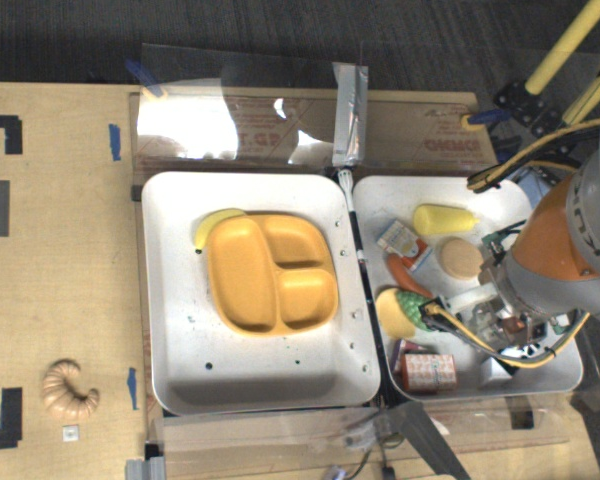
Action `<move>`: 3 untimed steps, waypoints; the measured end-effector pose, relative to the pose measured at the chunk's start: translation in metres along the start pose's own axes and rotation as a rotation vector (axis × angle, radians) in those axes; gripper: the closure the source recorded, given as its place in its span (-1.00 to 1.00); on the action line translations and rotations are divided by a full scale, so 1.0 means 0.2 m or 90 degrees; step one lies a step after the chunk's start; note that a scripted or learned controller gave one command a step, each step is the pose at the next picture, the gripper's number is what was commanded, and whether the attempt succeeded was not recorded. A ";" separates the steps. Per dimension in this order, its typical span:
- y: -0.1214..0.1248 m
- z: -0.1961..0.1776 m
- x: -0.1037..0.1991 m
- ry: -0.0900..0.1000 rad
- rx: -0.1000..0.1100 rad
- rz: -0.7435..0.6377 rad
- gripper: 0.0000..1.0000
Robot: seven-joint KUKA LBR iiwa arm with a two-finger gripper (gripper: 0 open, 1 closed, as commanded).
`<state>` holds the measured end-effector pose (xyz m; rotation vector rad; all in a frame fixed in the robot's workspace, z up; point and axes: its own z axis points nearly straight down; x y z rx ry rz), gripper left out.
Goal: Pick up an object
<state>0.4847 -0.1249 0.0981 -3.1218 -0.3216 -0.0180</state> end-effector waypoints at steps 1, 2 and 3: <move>-0.13 0.05 0.04 -0.005 -0.004 0.005 1.00; -0.17 -0.08 0.01 -0.008 0.000 0.003 1.00; -0.17 -0.08 0.00 -0.009 0.000 0.003 -1.00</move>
